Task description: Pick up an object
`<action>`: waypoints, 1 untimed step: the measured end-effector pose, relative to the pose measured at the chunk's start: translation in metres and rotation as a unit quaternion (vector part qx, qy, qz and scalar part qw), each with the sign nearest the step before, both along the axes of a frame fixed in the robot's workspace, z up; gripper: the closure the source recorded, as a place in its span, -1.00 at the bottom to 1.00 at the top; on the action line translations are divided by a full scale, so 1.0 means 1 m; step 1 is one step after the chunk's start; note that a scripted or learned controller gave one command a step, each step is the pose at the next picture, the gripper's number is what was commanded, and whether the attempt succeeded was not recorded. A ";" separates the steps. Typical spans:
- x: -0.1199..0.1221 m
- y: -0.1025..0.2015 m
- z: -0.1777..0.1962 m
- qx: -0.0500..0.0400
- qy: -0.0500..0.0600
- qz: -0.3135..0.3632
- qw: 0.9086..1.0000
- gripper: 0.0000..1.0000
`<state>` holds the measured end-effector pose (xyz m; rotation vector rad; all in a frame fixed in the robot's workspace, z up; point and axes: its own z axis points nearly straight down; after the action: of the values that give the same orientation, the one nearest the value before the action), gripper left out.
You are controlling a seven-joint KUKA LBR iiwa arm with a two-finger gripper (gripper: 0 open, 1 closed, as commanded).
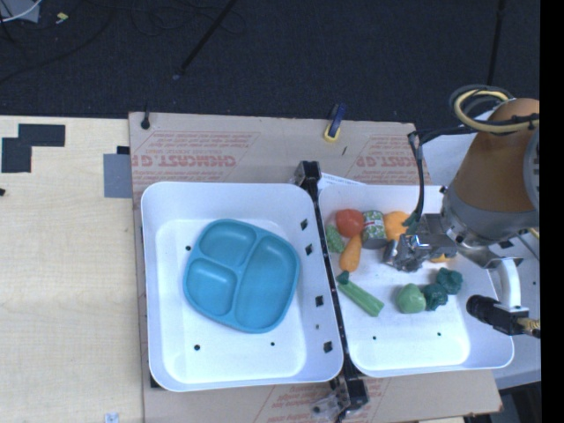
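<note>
**Arm lowered among toy food in the right bin**

A pale counter is seen carrying a cardboard sheet, on which two white bins are set side by side. The left bin is occupied by a blue divided plate. The arm is reached into the right bin from the right, and its gripper is lowered near that bin's upper middle. Whether the jaws are released or clenched cannot be told. Toy food is scattered around it: a red piece, an orange carrot, a long green pod, a round green piece and a dark green floret. No piece is seen between the jaws.
</note>
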<state>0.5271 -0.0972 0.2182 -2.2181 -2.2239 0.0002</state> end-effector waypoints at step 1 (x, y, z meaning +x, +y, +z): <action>0.042 0.024 0.002 0.000 0.000 0.000 1.000 1.00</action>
<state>0.5689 -0.0728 0.2198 -2.2171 -2.2246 -0.0006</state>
